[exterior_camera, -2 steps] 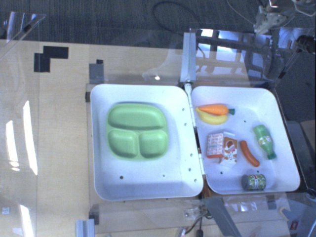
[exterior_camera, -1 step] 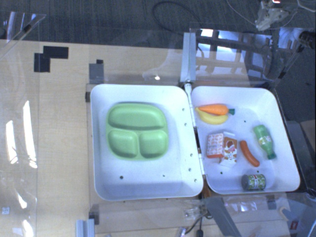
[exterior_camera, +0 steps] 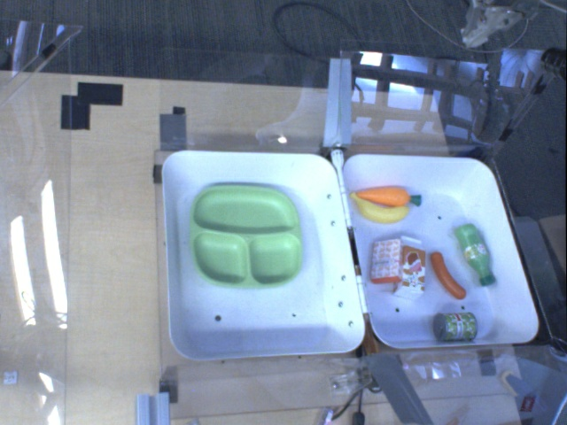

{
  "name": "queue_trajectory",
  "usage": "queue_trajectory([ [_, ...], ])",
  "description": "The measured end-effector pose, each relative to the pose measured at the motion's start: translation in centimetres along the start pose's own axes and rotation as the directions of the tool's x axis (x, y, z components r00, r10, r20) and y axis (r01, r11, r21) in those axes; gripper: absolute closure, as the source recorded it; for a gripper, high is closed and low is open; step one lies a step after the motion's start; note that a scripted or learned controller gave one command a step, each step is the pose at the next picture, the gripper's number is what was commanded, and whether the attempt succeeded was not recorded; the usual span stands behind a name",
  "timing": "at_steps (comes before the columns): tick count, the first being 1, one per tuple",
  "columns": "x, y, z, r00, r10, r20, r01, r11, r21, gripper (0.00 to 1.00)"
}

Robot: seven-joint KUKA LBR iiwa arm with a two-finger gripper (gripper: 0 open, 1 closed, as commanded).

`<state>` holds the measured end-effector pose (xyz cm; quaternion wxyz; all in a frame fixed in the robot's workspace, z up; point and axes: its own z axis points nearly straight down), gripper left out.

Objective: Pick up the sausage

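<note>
Camera view shows the sausage (exterior_camera: 447, 275) lying slanted in the right bin (exterior_camera: 509, 228), at the lower right of the frame. It lies near the small carton (exterior_camera: 412, 270) and the green bottle (exterior_camera: 475, 254). I cannot tell how the tool stands. A grab from above might bump the carton, or the round sausage could roll away.

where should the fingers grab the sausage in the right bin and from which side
Probably its middle, coming straight down. The sausage lies flat and slanted in the right bin, so the fingers should close across its narrow width. There is bare floor between it and the carton and the green bottle.
</note>
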<state>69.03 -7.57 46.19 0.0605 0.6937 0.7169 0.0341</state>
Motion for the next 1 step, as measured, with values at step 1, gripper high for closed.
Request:
queue_trajectory([
  [1, 0.06, 0.28, -1.21, 1.000, -0.005, 0.003, 0.005, 1.000, -0.010, 1.00],
])
